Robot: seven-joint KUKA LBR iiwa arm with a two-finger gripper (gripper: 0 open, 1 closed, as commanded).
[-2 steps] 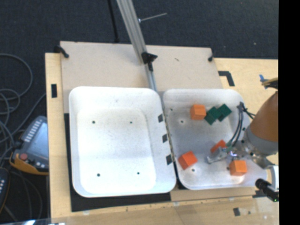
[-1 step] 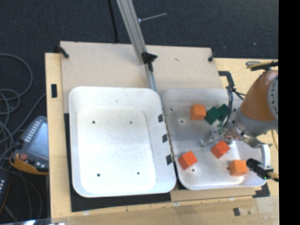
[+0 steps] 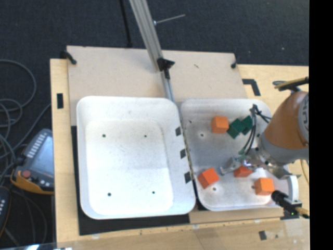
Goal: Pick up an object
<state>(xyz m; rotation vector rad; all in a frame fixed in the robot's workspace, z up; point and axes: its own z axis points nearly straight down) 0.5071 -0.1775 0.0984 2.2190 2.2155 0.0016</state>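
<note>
The hand (image 3: 240, 166) is down in the right bin (image 3: 208, 116), low over a small red block (image 3: 243, 172) near the front wall, but I cannot tell from here how its tips stand or whether they touch the block. Close around it lie an orange cube (image 3: 209, 177) to the left and another orange cube (image 3: 264, 186) to the right, with a third orange cube (image 3: 220, 124) and a dark green block (image 3: 240, 126) farther back. The left bin (image 3: 130, 158) sits alongside on the worktop (image 3: 62, 139).
</note>
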